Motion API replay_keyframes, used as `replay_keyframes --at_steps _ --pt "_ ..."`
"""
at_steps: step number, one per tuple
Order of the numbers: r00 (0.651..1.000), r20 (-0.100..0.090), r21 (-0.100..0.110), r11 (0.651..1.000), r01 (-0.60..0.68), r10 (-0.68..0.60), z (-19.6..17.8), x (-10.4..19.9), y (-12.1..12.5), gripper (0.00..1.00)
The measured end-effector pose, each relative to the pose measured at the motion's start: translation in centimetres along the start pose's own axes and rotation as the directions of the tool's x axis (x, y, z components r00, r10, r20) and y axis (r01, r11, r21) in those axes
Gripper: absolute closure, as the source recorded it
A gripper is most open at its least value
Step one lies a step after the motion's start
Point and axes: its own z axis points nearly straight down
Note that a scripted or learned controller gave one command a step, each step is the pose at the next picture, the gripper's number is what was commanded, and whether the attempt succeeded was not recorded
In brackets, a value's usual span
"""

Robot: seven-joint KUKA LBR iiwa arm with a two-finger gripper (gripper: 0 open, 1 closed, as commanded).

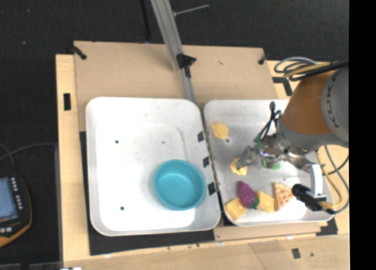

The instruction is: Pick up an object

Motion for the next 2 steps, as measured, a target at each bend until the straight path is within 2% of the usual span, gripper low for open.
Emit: replay_keyframes --at_steps 1,2 --pt "1.0 0.0 -0.005 1.0 0.0 0.0 3.6 -0.1 0.1 0.0" --pt "1.0 0.0 -0.008 1.0 -0.005 0.005 2.5 -0.2 0.1 1.0"
